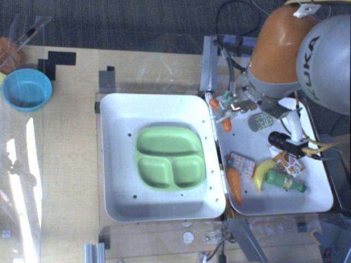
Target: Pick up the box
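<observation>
A small patterned box [242, 165] lies flat in the right bin [323, 201], left of centre, between the carrot and the banana. My gripper [231, 104] hangs over that bin's far left corner, well behind the box and apart from it. A small orange piece [226, 125] lies just below the gripper. The grey arm with its orange band [278, 43] covers the bin's far right part.
In the right bin lie a carrot [234, 183], a banana [262, 173], a green bottle [285, 181], an orange-and-white packet [290, 164] and a grey can [262, 121]. The left bin [118, 147] holds a green compartment tray [170, 156]. A blue bowl [27, 89] stands far left.
</observation>
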`<state>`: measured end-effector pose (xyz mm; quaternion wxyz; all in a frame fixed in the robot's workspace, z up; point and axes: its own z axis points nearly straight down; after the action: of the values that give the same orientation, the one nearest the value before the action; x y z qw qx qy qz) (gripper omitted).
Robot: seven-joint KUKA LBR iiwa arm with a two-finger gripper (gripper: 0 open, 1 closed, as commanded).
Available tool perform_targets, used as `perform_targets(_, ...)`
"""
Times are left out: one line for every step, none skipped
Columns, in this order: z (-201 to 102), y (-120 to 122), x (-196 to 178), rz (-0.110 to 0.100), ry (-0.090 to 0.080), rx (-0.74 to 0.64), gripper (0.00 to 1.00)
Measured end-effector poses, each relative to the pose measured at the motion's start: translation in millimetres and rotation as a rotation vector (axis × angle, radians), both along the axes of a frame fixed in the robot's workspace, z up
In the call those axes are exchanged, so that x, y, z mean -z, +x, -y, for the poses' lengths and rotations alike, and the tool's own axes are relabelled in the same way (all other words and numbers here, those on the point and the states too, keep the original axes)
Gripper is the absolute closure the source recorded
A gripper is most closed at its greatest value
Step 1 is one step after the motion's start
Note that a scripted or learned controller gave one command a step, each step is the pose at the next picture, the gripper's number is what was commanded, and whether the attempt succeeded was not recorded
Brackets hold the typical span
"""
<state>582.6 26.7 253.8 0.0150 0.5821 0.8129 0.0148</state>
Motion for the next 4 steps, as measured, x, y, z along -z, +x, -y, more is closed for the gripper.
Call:
perform_targets(-10.4,84.6,33.0,-0.035,-0.009,-0.104,1.0)
perform_targets(-11.9,86.2,20.3,-0.027,-0.01,-0.11,1.0)
perform_targets(-13.4,87.6,7.9,-0.019,-0.011,-0.116,1.0)
perform_targets(-14.8,89.0,-4.5,-0.011,-0.012,-0.121,1.0)
